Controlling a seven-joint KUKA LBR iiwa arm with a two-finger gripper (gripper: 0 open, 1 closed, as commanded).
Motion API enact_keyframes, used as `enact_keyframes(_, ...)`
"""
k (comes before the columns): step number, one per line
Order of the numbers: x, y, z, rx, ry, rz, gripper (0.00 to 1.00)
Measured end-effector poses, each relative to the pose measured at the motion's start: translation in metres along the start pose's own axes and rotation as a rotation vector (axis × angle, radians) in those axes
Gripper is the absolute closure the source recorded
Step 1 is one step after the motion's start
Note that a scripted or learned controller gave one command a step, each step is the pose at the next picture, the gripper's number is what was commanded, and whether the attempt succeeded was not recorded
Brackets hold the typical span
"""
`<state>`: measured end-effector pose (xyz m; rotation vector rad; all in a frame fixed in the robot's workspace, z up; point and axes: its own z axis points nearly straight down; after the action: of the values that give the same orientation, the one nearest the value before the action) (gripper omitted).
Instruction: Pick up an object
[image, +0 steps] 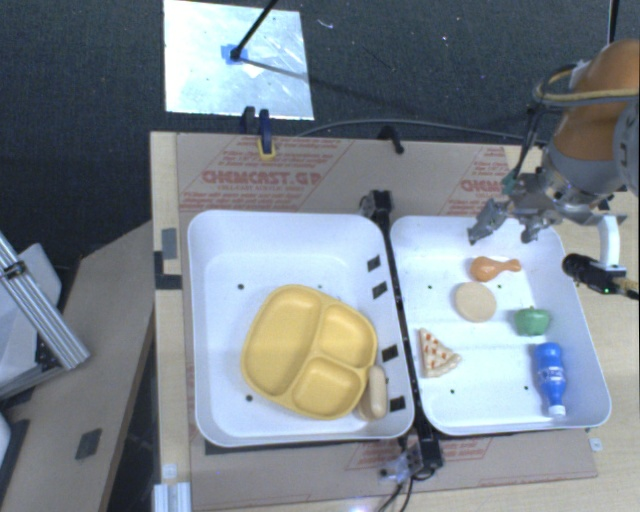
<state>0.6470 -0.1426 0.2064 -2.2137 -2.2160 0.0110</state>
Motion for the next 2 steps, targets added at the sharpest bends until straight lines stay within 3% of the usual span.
enact_keyframes(1, 0.001, 0.003, -0.009, -0.013, -0.002, -0.002, 0.0)
enact_keyframes(2, 0.007, 0.007, 0.035, -0.011, -0.002, -0.005, 0.0)
